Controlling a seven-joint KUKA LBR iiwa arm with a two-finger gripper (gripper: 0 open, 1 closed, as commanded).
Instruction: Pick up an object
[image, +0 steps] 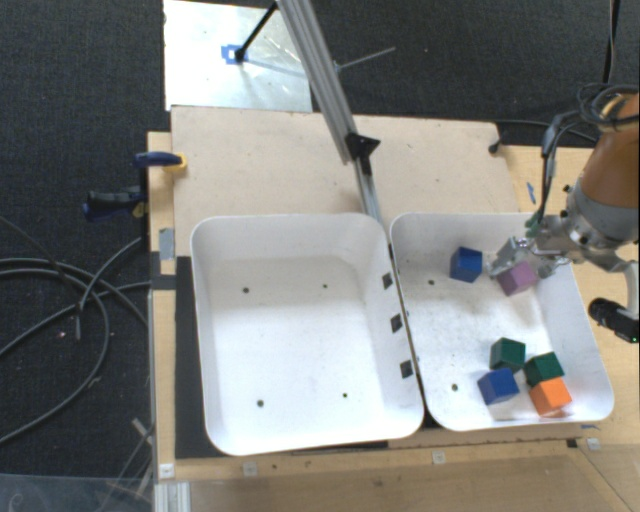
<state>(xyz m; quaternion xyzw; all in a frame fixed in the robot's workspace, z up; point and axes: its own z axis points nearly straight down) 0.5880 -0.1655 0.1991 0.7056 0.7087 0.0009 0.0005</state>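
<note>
The gripper (519, 262) holds a purple block (517, 277) above the right bin (570, 300), near a blue cube (466, 264)

blue clamp (112, 204), black cables (60, 300), grey pole (330, 95), tan bench (270, 160)

You see two white bins: the left bin (290, 330) and the right bin (440, 340), both speckled with dark flecks. The right one shows a purple cube (517, 277), two blue cubes (466, 264) (497, 385), two green cubes (508, 352) (543, 367) and an orange cube (550, 396). The tabletop (270, 165) is pale tan.
</note>
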